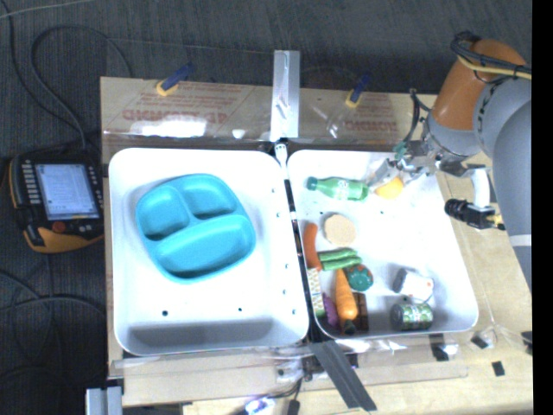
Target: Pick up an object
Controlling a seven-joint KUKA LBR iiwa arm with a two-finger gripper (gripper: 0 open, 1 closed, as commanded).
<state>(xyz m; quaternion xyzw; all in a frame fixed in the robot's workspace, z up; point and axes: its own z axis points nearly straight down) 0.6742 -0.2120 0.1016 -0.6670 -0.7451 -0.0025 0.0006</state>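
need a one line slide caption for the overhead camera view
KUKA arm's gripper reaches toward a yellow object in the right bin beside a green bottle; a blue plate fills the left bin.

The bench (207, 102) fills the middle of the frame as a pale brown board, its bare strip showing along the top behind two shallow white bins set side by side and touching at the centre. The left bin (130, 318) sits at centre left and the right bin (449, 258) at centre right — both resting flat on the board. On the bare upper strip lie two small blue-and-yellow clips — one (174, 79) at upper left, one (357, 91) right of centre.
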